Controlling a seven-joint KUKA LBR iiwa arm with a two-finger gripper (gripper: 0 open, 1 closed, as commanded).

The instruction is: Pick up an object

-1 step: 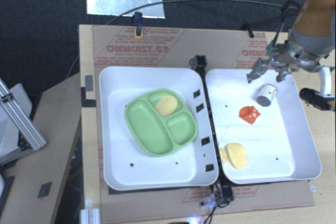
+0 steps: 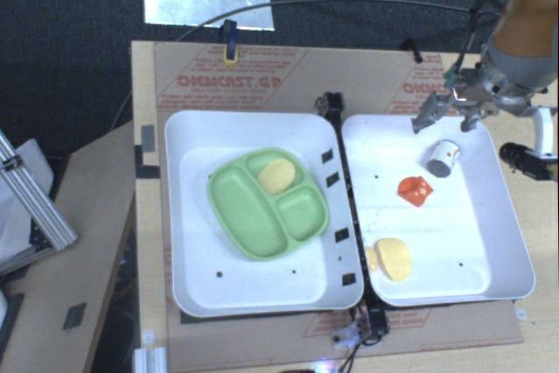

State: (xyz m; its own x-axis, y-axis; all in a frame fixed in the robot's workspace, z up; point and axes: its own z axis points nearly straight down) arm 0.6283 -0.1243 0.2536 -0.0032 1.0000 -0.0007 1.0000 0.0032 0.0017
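Hovering above the far edge of the right bin (image 2: pixel 511 214), the gripper (image 2: pixel 448 116) is seen with its two fingers spread apart and nothing between them. No object has been picked up yet; the step in hand is judged to be the approach, before any descent.

Three candidates are found in the right bin. A small white cup (image 2: pixel 443 158), lying on its side, rests just near of the gripper and is the closest to it. A crumpled red item (image 2: pixel 415 190) lies a little nearer and to the left of the cup, apart from it. A yellow, soft-looking food piece (image 2: pixel 390 259) sits at the near left corner of that bin, close to the divide between the bins.

In the left bin (image 2: pixel 196 275) a green divided plate (image 2: pixel 266 203) is placed, and a second yellow piece (image 2: pixel 278 176) is held in its far compartment.

The cup is judged the likeliest target. For the next move, the gripper would have to be brought slightly nearer, centred over the cup, lowered until the fingers straddle its body, and then closed. Because the cup lies on its side, rolling away under a glancing finger is a risk, so the fingers would best be aligned across its rounded wall.
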